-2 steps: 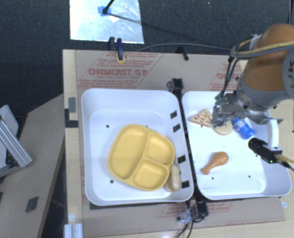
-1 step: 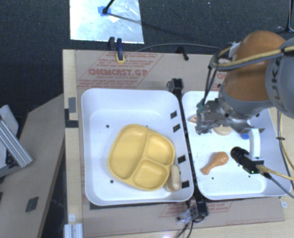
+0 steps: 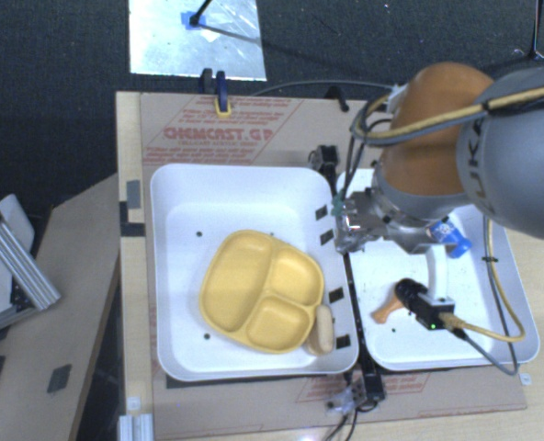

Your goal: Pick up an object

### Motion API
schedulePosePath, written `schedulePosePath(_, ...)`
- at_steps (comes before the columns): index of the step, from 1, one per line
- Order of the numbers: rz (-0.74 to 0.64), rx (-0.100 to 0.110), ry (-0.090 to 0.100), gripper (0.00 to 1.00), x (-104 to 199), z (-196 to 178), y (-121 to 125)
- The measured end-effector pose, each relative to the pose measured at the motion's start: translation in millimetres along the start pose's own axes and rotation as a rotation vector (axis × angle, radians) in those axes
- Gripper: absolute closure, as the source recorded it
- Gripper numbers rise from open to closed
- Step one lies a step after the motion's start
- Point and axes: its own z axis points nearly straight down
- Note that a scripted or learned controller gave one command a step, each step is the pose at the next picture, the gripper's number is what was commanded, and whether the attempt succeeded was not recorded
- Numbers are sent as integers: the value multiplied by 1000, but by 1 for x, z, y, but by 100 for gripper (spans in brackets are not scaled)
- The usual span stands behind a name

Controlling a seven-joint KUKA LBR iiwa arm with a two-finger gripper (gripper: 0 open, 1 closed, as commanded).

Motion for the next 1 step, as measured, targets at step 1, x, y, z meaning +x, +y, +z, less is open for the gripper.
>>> schedulePosePath(1,-1,1,0,100,51,-2,-16)
